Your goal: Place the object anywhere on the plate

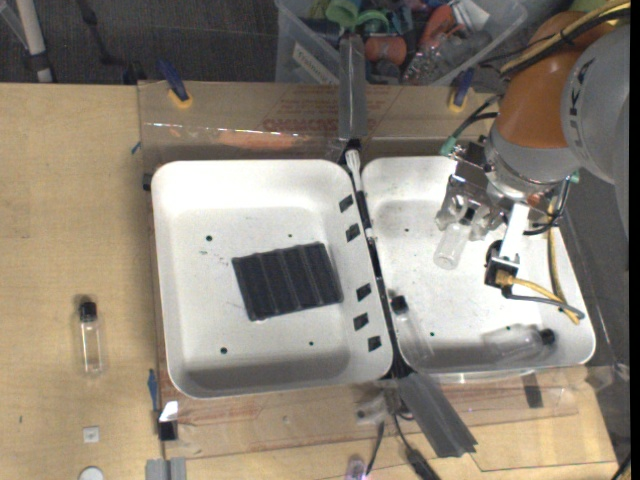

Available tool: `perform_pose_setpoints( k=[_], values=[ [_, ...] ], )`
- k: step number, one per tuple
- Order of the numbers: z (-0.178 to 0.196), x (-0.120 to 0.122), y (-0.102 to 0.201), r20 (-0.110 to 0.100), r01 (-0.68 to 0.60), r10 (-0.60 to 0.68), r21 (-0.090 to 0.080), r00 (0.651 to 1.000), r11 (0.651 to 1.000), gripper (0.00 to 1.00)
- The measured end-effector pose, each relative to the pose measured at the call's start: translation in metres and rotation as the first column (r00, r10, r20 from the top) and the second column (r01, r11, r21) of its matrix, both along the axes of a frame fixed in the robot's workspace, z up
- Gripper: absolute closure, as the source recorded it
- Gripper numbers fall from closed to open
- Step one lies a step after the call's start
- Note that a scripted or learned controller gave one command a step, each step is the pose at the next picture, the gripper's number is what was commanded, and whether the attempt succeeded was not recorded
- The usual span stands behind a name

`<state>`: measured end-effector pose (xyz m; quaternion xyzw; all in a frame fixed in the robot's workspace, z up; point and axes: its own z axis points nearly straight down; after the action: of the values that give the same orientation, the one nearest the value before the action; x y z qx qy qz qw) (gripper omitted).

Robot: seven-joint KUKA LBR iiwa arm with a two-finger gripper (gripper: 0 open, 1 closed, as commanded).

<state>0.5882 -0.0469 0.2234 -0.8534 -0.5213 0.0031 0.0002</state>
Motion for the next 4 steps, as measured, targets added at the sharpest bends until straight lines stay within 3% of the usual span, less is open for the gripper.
perform_pose_setpoints(
  k=[1,2,3,4],
  values=[
    [-0.04,0.038,-0.019,0.005,0.123,-0.123,0.002,0.992,0.992,1.0],
    [-0.062,0.078,-0.046,0.004,0.319,-0.319,0.002,0.948,0.948,1.0],
    [-0.039,0.066,-0.018,0.003,-0.13,0.13,0.005,0.991,0.991,1.0],
    [-0.031,0.079,0.005,0.008,-0.576,0.576,0.002,0.818,0.818,1.0]
  ],
)
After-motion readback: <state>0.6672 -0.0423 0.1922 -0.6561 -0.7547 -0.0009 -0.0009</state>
